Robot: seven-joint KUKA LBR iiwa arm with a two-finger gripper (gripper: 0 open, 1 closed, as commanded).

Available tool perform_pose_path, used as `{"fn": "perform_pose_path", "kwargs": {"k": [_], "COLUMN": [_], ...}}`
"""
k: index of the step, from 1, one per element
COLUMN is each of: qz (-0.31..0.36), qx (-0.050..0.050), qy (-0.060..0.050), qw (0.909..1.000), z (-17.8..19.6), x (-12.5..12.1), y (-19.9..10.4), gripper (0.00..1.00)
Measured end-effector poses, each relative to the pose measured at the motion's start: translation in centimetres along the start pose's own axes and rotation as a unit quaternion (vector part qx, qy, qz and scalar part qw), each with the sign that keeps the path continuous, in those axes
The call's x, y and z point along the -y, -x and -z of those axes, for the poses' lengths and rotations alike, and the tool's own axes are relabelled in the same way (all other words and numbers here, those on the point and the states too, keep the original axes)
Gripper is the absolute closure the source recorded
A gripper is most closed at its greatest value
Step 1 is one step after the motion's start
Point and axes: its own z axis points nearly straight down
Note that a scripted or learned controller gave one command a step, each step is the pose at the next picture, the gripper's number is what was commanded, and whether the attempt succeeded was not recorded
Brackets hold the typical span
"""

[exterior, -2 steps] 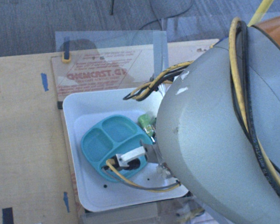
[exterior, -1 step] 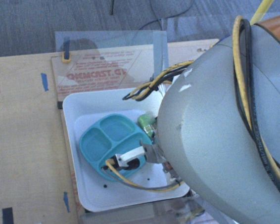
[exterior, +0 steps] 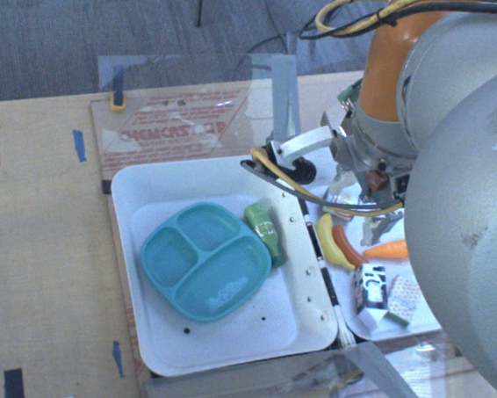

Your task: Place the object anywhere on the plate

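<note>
A teal plate [exterior: 205,260] with three compartments lies in the left white bin [exterior: 143,205]. A green object [exterior: 264,231] rests in that bin against the plate's right rim. In the right bin [exterior: 359,325] lie a yellow banana [exterior: 327,240], a red piece [exterior: 348,248], an orange carrot [exterior: 386,252] and a black-and-white packet [exterior: 372,288]. My gripper [exterior: 373,191] hangs over the right bin, above the banana and carrot, mostly hidden by the wrist and arm. I see nothing held between its fingers.
The large grey arm [exterior: 469,197] covers most of the right bin. Yellow and black cables [exterior: 296,184] loop from the wrist over the divider between the bins. A clear sheet with red print [exterior: 175,126] lies behind the left bin.
</note>
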Motion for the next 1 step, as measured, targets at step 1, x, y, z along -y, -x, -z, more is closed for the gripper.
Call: {"fn": "perform_pose_path", "kwargs": {"k": [1], "qz": [0.005], "qx": [0.003], "qy": [-0.003], "qw": [1.0000], "z": [-19.52], "x": [6.37], "y": [3.42], "gripper": [0.00]}}
